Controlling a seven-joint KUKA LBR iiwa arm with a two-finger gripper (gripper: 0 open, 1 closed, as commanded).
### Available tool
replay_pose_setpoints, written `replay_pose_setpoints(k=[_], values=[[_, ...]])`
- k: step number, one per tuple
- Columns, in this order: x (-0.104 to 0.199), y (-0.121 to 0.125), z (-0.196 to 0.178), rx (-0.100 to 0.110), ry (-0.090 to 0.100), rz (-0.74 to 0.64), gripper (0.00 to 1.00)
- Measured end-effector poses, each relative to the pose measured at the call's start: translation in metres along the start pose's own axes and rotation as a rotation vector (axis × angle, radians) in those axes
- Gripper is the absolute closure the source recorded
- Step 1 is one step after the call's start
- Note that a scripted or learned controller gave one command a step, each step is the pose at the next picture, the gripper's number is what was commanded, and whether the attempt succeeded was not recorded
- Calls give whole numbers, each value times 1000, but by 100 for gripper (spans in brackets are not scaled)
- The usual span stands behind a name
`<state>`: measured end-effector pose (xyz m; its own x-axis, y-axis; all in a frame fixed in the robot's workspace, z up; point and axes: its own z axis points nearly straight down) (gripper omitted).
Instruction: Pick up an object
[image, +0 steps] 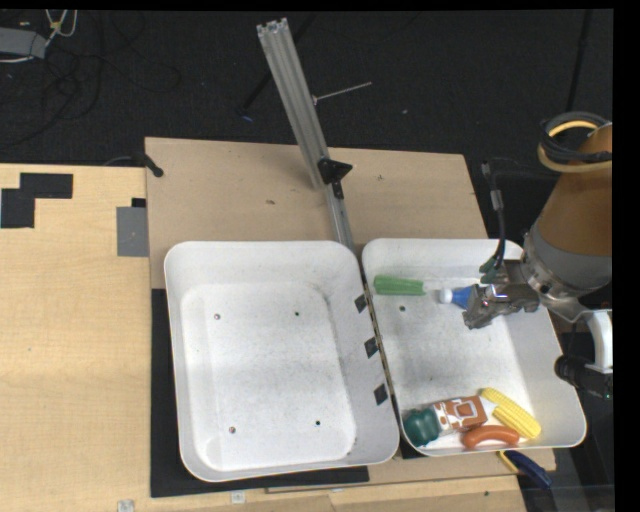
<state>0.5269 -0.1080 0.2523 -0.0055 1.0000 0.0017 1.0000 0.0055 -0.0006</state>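
White plastic forms the right bin (545, 425), where the gripper (484, 308) hangs over its upper half, fingers' spread impossible to tell, just right of a green stick (398, 287), while a yellow toy (512, 413) lies in its lower corner.

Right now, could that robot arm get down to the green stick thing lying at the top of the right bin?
Probably yes. The green stick lies flat by itself near the right bin's far wall, with bare floor around it, and the gripper hangs just beside it with nothing between.
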Motion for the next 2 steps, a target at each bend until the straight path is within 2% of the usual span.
replay_pose_setpoints(k=[1, 2], values=[[56, 22, 0, 1, 1, 0, 100], [100, 50, -3, 1, 0, 1, 100]])
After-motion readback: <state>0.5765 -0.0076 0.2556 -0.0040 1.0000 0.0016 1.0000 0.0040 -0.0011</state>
